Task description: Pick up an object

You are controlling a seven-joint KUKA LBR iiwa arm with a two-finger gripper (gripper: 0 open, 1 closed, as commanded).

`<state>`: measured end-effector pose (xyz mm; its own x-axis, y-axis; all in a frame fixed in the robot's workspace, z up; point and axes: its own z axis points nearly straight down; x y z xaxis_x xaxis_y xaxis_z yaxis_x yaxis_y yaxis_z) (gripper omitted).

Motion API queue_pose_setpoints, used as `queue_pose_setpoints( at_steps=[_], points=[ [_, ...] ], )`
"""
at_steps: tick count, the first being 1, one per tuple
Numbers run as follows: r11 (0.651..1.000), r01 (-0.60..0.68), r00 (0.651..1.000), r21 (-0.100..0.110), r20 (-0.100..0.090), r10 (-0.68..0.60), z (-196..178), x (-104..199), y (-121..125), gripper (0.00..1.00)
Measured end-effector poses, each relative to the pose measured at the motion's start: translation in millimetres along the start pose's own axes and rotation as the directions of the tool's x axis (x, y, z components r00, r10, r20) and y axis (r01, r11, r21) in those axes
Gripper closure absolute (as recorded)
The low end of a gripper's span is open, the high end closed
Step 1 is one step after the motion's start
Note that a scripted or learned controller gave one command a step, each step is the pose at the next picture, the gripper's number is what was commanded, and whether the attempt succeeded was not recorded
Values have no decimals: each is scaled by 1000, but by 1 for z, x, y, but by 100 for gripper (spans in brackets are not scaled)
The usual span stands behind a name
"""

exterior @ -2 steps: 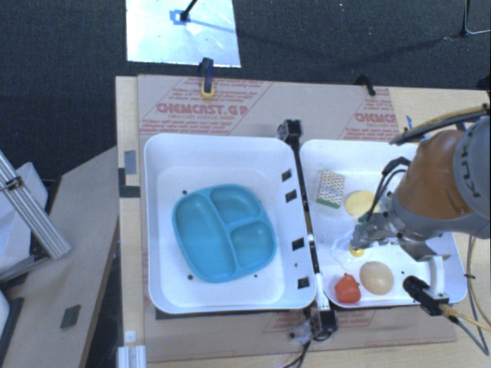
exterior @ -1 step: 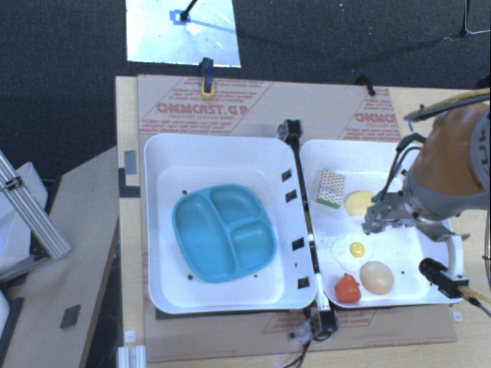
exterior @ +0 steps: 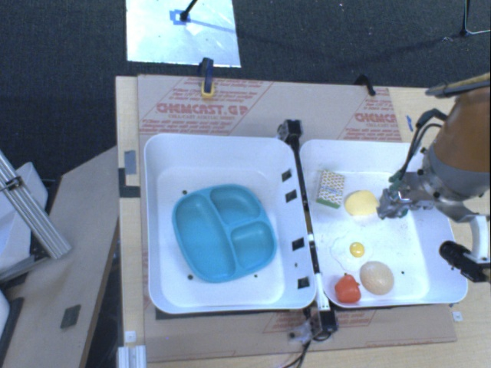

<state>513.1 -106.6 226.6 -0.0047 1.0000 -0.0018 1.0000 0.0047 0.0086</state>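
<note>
The right bin holds a yellow lemon-like object, a small patterned green and white box, a fried-egg toy, a beige egg-shaped object and a red tomato-like object. My gripper hangs over the right bin, just right of the yellow object and close to it. Whether it touches the object is not clear.
A blue sectioned tray lies in the left bin. A black divider with clips runs between the bins. The arm's orange band and grey wrist fill the right side above the right bin.
</note>
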Motion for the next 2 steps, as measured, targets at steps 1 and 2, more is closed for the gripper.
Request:
queue_pose_setpoints(
  at_steps=[1,2],
  points=[
    [1000,0,1000,2,0,0,-47,0,2,100],
    [1000,4,1000,4,-2,-4,-48,41,26,100]
  ],
)
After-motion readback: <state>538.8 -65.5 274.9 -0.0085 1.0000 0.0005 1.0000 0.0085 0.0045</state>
